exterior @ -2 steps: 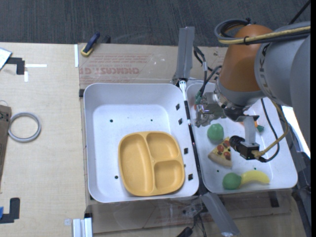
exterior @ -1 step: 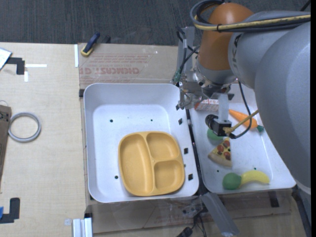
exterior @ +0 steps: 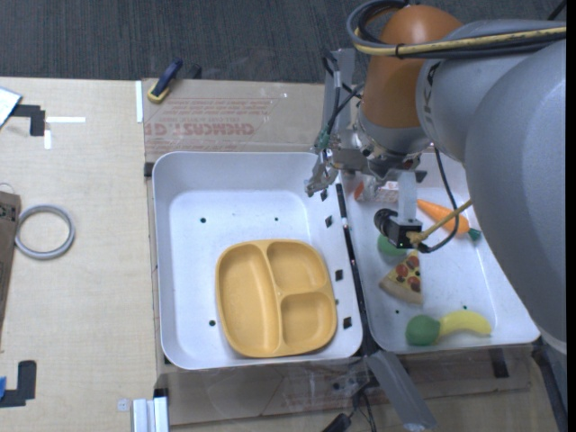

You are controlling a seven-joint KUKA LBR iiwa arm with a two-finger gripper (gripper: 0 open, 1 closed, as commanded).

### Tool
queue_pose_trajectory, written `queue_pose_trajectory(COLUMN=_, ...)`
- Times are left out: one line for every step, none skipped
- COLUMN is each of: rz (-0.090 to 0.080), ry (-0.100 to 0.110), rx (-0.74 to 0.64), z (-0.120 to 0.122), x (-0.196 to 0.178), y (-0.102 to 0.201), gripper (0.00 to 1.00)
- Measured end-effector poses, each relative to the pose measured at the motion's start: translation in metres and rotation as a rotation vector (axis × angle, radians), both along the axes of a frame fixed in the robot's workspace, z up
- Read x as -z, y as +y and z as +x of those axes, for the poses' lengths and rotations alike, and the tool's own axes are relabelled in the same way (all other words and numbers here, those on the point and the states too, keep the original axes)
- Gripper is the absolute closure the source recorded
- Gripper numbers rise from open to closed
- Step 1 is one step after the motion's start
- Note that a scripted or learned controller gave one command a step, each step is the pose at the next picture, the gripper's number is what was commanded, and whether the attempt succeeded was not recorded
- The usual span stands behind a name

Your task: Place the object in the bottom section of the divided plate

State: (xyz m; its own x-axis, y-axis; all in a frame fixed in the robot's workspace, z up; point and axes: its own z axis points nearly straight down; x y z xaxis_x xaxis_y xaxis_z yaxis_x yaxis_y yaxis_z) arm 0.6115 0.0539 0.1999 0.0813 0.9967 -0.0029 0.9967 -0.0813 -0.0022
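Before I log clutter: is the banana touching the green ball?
Touching. The camera view shows the banana's left tip lying against the green ball, no white bin floor between them.

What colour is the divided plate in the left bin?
Yellow, plain with no pattern; the divided plate shows clearly in the camera view.

We see a pale wooden bench [exterior: 81, 331] under even light, dark grey carpeted floor [exterior: 180, 16] beyond its far edge, a sheet of brown cardboard [exterior: 234, 120] lying flat on it, and a tape roll [exterior: 42, 231] at the left.
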Motion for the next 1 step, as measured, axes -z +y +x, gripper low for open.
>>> queue_pose_trajectory(rz=0.002, ry=0.002, rx=-0.497, z=-0.0597, x=0.0022, y=0.0811, gripper=0.00)
